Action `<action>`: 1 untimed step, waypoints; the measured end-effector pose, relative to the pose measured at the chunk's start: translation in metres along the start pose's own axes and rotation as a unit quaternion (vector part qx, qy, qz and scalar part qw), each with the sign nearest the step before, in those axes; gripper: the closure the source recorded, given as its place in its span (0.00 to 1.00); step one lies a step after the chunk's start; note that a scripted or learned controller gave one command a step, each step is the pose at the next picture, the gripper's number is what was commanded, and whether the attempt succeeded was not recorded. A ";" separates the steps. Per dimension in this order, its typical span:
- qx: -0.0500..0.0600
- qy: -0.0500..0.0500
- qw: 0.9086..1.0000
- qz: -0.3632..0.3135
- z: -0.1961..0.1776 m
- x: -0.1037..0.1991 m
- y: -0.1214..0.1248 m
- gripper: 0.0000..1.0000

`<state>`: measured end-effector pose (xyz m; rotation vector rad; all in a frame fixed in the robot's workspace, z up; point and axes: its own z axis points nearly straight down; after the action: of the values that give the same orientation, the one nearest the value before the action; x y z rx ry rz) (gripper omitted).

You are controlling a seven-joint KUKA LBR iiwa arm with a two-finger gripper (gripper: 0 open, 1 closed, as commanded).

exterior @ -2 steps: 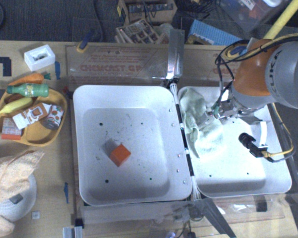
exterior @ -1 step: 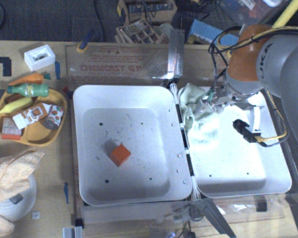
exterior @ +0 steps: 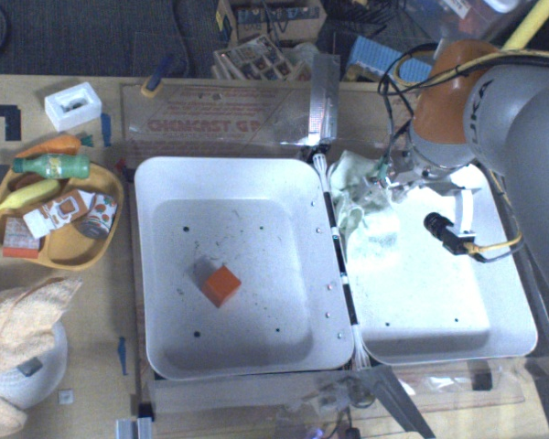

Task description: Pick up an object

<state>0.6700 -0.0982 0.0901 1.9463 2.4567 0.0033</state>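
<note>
Orange cube (exterior: 221, 285) in left bin (exterior: 165, 190), corner-forward

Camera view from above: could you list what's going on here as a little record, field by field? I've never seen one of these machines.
arm: grey with an orange band, reaching in from the right
gripper: low over the far left corner of the right bin
under gripper: pale crumpled item, kind unclear
left bin: one orange block near its middle
left of bins: yellow bowl of toy food
held object: cannot tell
</note>
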 end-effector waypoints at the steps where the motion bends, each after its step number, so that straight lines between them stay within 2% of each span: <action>1: 0.003 0.002 0.999 -0.040 -0.092 0.035 0.003 0.00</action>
<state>0.6643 -0.0630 0.1823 1.8498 2.5380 -0.0008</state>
